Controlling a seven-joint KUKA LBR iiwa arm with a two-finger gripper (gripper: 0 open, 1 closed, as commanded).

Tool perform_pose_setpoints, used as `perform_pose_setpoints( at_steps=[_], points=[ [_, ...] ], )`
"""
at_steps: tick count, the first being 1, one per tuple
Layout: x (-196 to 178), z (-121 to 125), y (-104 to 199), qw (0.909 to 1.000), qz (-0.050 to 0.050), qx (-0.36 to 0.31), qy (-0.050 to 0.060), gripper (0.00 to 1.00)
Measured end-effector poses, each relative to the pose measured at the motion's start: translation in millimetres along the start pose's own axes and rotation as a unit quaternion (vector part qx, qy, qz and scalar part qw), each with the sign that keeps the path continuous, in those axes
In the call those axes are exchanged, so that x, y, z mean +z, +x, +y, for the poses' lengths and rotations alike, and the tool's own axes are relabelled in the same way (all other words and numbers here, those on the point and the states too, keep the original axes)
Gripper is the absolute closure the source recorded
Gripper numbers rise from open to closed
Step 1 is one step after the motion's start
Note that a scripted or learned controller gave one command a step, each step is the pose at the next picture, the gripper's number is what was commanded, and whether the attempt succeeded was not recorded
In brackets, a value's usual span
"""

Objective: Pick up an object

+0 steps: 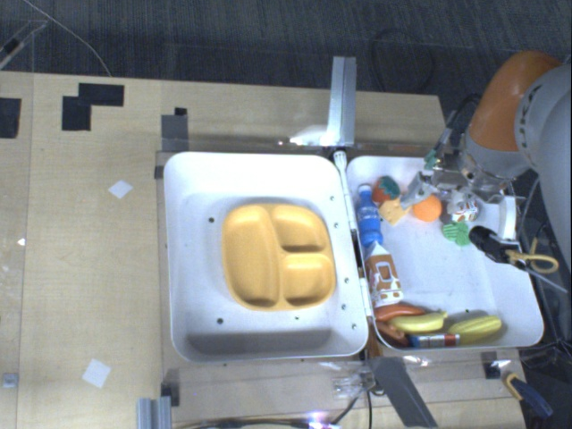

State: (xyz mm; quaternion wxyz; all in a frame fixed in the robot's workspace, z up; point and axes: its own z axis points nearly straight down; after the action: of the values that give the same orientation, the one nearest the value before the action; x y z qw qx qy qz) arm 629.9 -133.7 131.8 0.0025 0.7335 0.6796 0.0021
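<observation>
My gripper (441, 186) hangs over the back of the right bin (527, 315), reaching in from the right. Just below it lies an orange ball (429, 208). A small yellow toy (391, 210) and an orange-and-green piece (386, 189) lie to the ball's left. A green object (457, 232) and a small white-and-red item (462, 211) lie to its right. Nothing is visibly held.
A blue bottle (366, 217) and an orange-and-white carton (382, 280) lie along the right bin's left wall. Two bananas (420, 323) (476, 328) and a red item (399, 310) rest at its front. The left bin (192, 239) holds a yellow divided tray (275, 256).
</observation>
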Motion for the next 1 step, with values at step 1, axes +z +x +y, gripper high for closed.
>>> perform_pose_setpoints(
  at_steps=[1],
  points=[
    [26.9, 25.3, 1.8, 1.0, 0.0, -0.007, -0.001, 0.0]
  ],
)
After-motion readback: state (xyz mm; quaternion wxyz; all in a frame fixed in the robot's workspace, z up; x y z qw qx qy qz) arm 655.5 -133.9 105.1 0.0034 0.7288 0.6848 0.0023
